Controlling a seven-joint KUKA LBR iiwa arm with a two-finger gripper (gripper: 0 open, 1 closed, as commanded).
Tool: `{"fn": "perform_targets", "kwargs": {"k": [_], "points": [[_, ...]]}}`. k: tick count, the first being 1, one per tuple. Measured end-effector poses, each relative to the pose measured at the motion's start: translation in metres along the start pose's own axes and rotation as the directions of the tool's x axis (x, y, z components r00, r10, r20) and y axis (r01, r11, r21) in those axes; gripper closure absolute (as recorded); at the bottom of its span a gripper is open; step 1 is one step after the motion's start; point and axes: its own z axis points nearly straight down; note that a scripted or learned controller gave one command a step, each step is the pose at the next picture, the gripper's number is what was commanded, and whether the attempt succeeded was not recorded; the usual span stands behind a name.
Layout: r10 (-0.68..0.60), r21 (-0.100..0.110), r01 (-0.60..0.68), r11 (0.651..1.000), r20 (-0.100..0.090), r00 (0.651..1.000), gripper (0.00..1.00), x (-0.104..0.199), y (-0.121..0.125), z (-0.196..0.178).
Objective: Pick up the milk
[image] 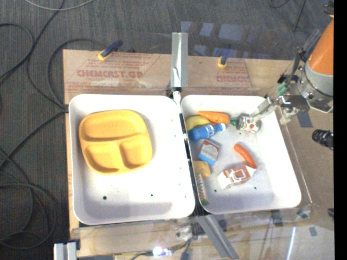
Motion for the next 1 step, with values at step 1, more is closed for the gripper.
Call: {"fn": "perform_targets", "kwargs": {"k": [1], "points": [[0.006, -0.013, -0.006, 1.000, 0.003, 1.000, 0.00, 0.0344, -0.0394, 0.1836]]}}
